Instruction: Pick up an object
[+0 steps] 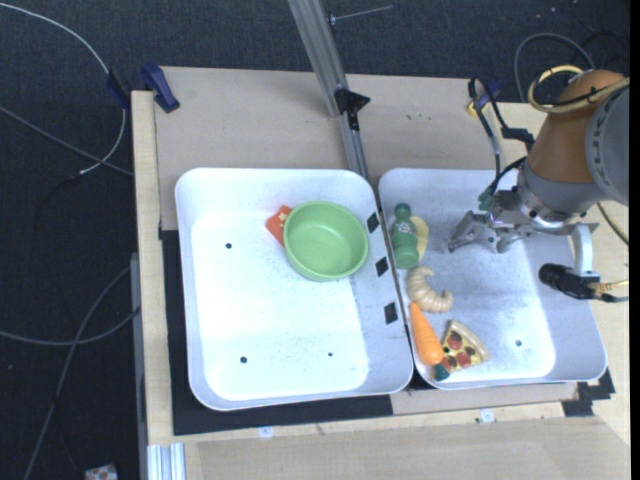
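Arm [575,148] comes in from the right, orange band above the wrist, end effector [478,232] hanging over the upper middle of the right bin [560,363]. Fingers [462,236] look spread, pointing left toward the bin's inner edge, nothing between them as far as I can see. Pickable stuff sits in a column along the right bin's left wall: green bottle [403,235] at the top, with a yellowish item [422,234] tucked just behind its right side, can't tell what it is. Below that a pale croissant [428,289], then a carrot [426,335] lying lengthwise with its green end toward the near rim, and a pizza slice [461,347] just right of the carrot, close to it. End effector is near the bottle but apart from it, to its right, bare bin floor between them. Left bin [215,368] has a green bowl [325,240] in its upper right area, upright, with a red-orange piece [276,223] poking out from under or behind its left rim; touching or just beside, can't say. Black tabs [381,266] sit along the seam between bins. Metal strut [320,48] runs diagonally from the top down to that seam. Both bins sit on the desk [250,118], blue clamps [158,86] at its far corners.
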Motion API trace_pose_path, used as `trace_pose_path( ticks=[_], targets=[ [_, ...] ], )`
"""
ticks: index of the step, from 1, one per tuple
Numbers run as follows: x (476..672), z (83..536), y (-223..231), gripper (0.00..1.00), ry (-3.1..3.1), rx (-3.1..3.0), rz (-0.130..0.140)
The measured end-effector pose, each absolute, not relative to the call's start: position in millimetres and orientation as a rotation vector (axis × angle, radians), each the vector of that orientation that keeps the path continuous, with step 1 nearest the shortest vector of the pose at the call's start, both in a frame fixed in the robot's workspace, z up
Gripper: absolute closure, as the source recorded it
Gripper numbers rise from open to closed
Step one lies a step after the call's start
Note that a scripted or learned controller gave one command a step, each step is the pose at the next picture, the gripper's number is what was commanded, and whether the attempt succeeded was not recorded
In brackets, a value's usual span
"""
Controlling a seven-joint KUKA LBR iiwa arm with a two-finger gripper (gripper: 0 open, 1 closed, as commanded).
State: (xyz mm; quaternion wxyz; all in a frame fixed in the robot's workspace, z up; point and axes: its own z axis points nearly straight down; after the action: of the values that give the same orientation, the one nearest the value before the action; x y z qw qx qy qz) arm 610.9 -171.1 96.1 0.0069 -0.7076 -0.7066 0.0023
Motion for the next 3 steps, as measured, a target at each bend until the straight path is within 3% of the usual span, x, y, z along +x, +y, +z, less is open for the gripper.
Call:
trace_pose_path(
  ticks=[1, 3],
  targets=[
    [612.3, 109.0, -170.8, 1.0, -2.211, -2.214, 0.003],
    [623.9, 221.6, -162.2, 1.0, -2.229, -2.225, -0.011]
  ],
)
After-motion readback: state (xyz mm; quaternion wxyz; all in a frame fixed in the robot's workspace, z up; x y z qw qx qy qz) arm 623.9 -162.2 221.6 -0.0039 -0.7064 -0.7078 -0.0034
